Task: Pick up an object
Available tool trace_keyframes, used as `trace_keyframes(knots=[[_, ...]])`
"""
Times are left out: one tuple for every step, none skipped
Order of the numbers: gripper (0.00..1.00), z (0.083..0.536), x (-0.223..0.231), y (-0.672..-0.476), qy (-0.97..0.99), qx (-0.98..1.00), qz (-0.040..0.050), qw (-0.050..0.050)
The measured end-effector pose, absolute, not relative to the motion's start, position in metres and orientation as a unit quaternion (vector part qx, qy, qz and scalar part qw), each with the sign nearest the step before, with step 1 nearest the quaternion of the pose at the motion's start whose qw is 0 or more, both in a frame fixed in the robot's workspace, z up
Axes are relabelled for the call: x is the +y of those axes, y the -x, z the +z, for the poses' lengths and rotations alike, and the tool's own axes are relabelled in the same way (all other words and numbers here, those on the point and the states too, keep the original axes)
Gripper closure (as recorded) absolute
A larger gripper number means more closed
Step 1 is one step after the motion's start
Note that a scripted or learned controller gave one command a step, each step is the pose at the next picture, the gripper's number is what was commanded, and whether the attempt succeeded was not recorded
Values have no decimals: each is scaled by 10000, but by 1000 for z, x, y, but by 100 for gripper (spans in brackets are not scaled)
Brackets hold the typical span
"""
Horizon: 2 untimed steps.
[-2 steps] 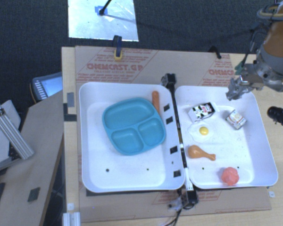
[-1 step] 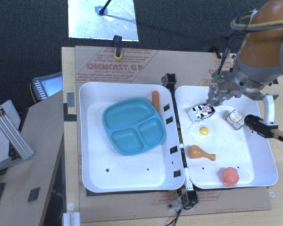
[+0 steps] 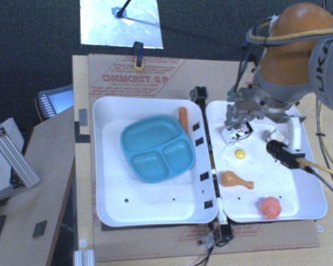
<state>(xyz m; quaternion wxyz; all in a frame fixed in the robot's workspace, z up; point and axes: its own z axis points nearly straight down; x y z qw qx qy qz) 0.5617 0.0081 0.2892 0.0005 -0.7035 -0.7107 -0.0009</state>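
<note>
My gripper (image 3: pixel 235 124) hangs low over the far left part of the right bin (image 3: pixel 302 199). Right under its tip lies a small white item with red and black marks (image 3: pixel 241 131), partly hidden by the gripper. Just in front of that sits a fried egg (image 3: pixel 237 155). Closer to the bin's front lie a tan chicken drumstick (image 3: pixel 237 179) and a pink round thing (image 3: pixel 271 206). The left bin (image 3: pixel 102 170) holds a blue divided plate (image 3: pixel 158 148) and, by its far right rim, an orange stick-shaped item (image 3: pixel 183 119).
A black divider with clips (image 3: pixel 206 148) runs between the two bins. The arm's orange and grey body (image 3: pixel 294 43) looms over the far right corner of the right bin. Both bins rest on a cardboard sheet (image 3: pixel 150 77).
</note>
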Motion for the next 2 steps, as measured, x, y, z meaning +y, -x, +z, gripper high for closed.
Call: trace_keyframes(knots=[[100, 270, 51, -554, 7039, -7103, -5, 10], [100, 250, 96, -535, 7042, -7100, 0, 11]])
